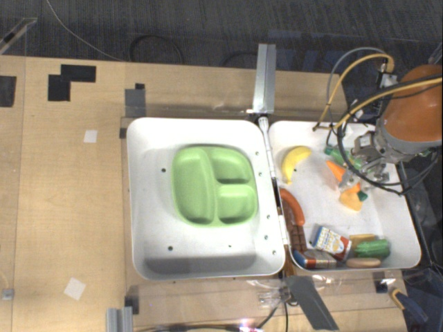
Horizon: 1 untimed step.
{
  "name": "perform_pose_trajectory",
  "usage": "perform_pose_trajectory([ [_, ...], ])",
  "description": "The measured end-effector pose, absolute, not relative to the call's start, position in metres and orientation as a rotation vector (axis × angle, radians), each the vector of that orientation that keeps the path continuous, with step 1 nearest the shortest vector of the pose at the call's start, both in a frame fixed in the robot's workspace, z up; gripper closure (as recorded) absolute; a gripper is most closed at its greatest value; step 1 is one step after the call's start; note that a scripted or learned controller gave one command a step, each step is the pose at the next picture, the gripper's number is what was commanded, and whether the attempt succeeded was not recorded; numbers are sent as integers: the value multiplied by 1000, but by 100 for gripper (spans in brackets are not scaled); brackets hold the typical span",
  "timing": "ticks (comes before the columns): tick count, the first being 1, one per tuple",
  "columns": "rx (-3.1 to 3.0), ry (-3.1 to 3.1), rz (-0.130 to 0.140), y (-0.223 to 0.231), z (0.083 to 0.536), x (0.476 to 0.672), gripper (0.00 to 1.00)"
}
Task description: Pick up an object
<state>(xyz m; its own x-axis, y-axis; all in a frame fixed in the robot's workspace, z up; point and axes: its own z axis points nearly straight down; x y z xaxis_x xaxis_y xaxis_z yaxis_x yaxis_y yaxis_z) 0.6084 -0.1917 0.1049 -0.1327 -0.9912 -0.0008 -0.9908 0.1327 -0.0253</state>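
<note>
The right bin (398, 216) holds several small toy foods. A yellow banana (293, 160) lies near its left wall. An orange carrot-like piece (335, 171) and an orange-yellow wedge (351, 198) lie near the middle. My gripper (365, 166) hangs over the bin's right half, just right of the carrot piece and above the wedge. Cables and the orange-banded wrist (415, 113) crowd around it. I see nothing clearly held between its tips.
A red-brown sausage (293, 207) runs along the right bin's left wall. A small carton (327, 239), a green cucumber (368, 247) and a few other pieces lie along its front wall. A green divided plate (213, 184) sits in the left bin (149, 241).
</note>
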Motion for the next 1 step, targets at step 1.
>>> perform_pose_trajectory([
  [1,-1805,2555,-12,-121,205,604,100],
])
